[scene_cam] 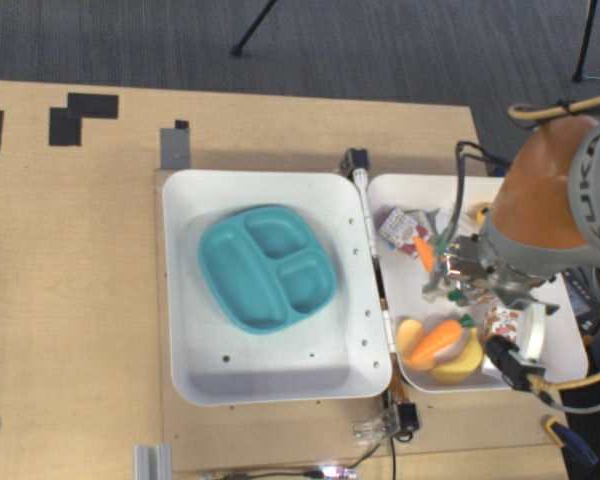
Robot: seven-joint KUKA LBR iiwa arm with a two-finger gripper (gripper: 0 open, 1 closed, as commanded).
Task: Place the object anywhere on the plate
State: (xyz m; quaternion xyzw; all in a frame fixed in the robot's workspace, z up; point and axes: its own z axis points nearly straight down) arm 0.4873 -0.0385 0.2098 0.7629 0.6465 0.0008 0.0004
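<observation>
In the right bin (570, 368), at its near left corner, the toy carrot (439, 339) lies with its long axis slanting, green top pointing far-right, across a yellow fruit (458, 361). Just beyond, the gripper (450, 273) hangs over the bin; whether it is open cannot be told. The teal plate (267, 267) sits in the left bin (280, 378).

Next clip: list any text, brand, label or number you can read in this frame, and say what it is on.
"KU": large grey letters on the grey arm housing at the right edge, cut off there.
Small crinkled printed packet in the right white bin: print too blurred to read.
Small red-and-white packet near the tool: unreadable.
Teal divided plate: none.
</observation>
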